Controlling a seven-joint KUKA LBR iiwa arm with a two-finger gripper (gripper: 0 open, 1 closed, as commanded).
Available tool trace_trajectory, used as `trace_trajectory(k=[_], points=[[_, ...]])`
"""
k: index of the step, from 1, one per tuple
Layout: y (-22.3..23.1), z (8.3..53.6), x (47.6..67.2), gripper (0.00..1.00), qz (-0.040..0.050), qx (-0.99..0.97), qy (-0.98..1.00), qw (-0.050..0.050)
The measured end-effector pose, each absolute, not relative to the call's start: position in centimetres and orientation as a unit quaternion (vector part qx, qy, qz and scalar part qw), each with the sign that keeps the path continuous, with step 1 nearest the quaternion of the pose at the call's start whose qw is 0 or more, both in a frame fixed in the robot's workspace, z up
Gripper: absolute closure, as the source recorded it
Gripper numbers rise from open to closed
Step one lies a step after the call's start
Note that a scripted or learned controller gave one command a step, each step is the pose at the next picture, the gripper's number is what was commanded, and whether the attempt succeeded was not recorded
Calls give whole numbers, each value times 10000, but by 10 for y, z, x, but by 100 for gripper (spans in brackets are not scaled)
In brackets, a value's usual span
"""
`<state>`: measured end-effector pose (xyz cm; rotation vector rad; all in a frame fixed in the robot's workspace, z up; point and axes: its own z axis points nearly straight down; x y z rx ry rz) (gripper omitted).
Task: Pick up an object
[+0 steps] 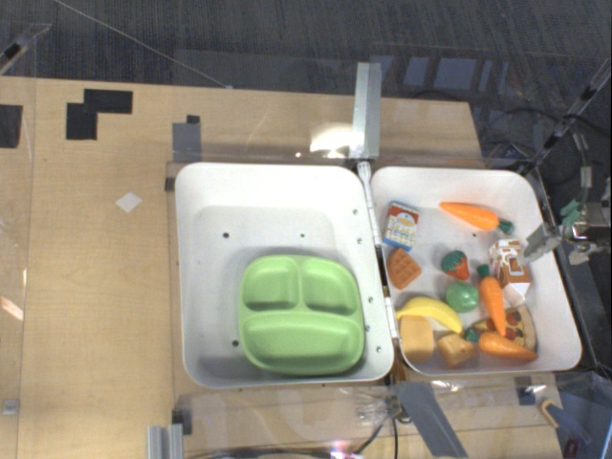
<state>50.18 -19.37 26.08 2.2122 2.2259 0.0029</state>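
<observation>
Hand (581, 226) at right bin (535, 191) edge (mostly cut off), grip state can't tell; nr milk carton (510, 261).

At the three o'clock edge, the arm (585, 226) is cut off by the frame, so just a sliver of grey metal and cabling shows, and its fingers are too small and cluttered to read. In the right bin (555, 352), down toward five o'clock, the toys pile over each other: a banana (427, 310) partly covers a yellow block (417, 335), and two carrots (494, 304) cross over something flat and brown (519, 319) I cannot make out. The label on the small carton (402, 225) at eleven o'clock of that bin is too blurred to read.
</observation>
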Motion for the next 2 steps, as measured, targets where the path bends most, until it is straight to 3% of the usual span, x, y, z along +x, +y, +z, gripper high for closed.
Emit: trace_trajectory(k=[1, 2], points=[[-206, 144, 489, 0, 3, 6983, 7158, 5], [-195, 199, 506, 0, 14, 7033, 7109, 26]])
